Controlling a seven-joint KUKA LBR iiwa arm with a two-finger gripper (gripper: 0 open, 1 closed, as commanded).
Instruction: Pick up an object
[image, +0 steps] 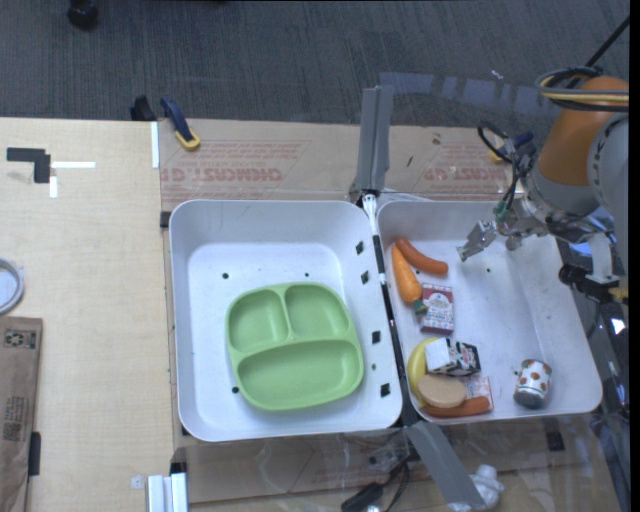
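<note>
While the arm (585, 140) reaches in from the right edge, grey body with the orange band up top, two white bins sit side by side on the bench (80, 300). Left bin (200, 240) holds one item: a green divided plate (295, 345), three compartments, lying flat and slightly rotated, roughly centred toward the front. Right bin (560, 320) holds everything graspable, all clustered along its left wall and front edge.

Gripper (478, 245) hangs over the rear part of the right bin, fingers angled down and to the left, nothing between them. Jaws look slightly apart, narrow gap, though the tips are small and hard to read. It is well apart from every object; closest are the carrots.

Objects, big to small: two orange carrots (408, 268) at rear left of the right bin, one angled across the other's top end. At front left a pile: yellow banana (417, 366) curving around a tan bread-like piece (442, 391), with a sausage (474, 405) along the front wall. Small red-and-white box (438, 306) just in front of the carrots. Small black-and-white packet (464, 357) on top of the pile. Spotted white cup (532, 383) alone at front right, tipped, near the wall.

Bin floor directly below the gripper is bare.
</note>
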